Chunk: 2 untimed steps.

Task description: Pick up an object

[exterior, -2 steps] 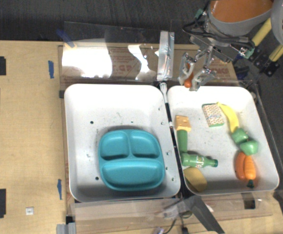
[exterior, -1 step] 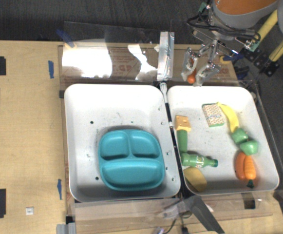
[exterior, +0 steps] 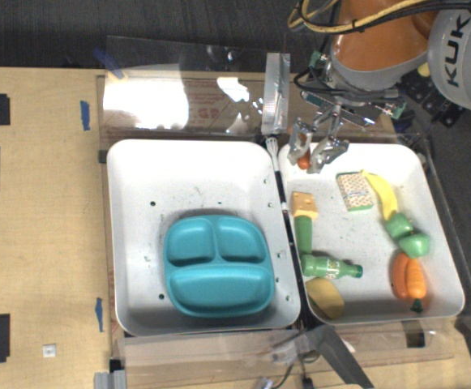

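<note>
Objects in right bin [exterior: 442, 217] (about seven), one teal tray [exterior: 217, 266], claw [exterior: 316, 154] state unclear

One fixed camera looks down at a slant on both bins, left bin [exterior: 130, 217] and right bin [exterior: 438, 217].

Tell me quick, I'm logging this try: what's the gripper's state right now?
Gripper: above the right bin's top-left corner; whether it is open, closed or holding anything cannot be told.
</note>
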Available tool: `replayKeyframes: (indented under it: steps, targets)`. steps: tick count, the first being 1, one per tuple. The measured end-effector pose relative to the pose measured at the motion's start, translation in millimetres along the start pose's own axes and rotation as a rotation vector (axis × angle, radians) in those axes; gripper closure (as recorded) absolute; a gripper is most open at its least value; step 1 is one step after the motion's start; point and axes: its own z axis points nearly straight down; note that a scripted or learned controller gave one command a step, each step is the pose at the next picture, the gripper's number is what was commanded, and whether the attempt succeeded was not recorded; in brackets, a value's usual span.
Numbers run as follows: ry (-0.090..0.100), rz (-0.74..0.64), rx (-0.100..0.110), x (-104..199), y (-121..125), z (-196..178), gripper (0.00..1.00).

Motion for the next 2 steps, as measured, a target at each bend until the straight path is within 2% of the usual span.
replayKeyframes:
  steps: [1, 2]
  targets:
    - [-0.004, -0.155, 0.008, 38, 85, -23, 1.0]
    - [-0.005, -0.131, 0.006, -9, 58, -10, 1.0]
